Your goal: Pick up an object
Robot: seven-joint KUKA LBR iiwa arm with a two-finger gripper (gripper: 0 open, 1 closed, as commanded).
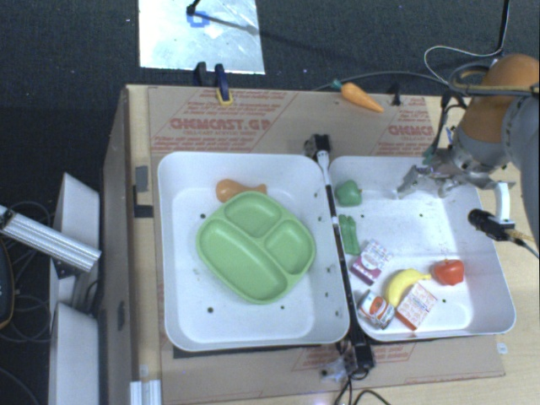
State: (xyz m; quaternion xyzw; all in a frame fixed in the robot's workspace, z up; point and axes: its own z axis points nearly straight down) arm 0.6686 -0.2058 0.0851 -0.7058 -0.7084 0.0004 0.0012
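My gripper (429, 180) hangs over the far right part of the right bin (498, 310), under the grey arm with its orange band (506, 74). Nothing shows in its grasp. Loose in that bin lie a green pepper-like piece (348, 194) at the far left, a green stick (348, 234) beside the divider, a purple and white packet (369, 261), a yellow banana (403, 283), a red tomato (449, 272), an orange and white box (416, 305) and a small can (376, 309). The gripper is about a hand's width right of the green piece.
The left bin (181, 327) holds a green divided plate (256, 245) with an orange drumstick-like toy (232, 190) behind it. A carrot (361, 97) lies on the cardboard behind the bins. A black fitting (489, 224) sticks out by the right bin's right wall.
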